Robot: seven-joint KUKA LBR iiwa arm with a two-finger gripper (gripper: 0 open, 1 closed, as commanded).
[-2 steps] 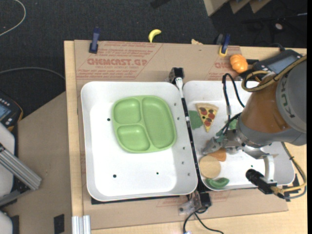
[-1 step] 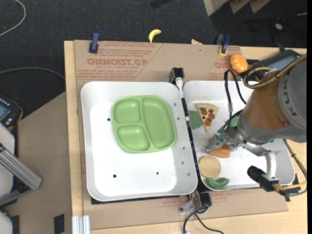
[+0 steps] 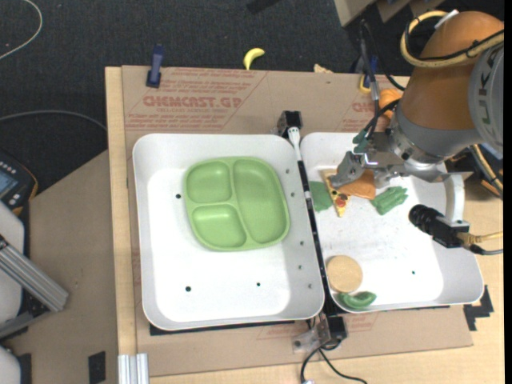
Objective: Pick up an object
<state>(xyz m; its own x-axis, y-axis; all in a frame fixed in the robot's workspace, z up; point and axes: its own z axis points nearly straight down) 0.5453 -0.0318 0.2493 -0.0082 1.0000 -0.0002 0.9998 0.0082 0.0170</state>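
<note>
My gripper (image 3: 349, 173) hangs low over the upper left part of the right bin (image 3: 448, 290). Directly beneath and beside it lies an orange piece (image 3: 362, 189). A small yellow-and-red slice (image 3: 341, 205) sits just below it, with a green piece (image 3: 320, 196) to its left. Another green piece (image 3: 390, 201) lies to the right of the gripper. Near the bin's front edge rest a tan round disc (image 3: 345, 272) and a green leafy item (image 3: 357, 299). Nothing shows clearly between the fingers.
The left bin (image 3: 160, 278) holds a green divided plate (image 3: 237, 203). A black divider clip (image 3: 290, 122) sits where the bins meet. A blue clamp (image 3: 154, 66) and a yellow banana toy (image 3: 254, 56) lie beyond the board's far edge.
</note>
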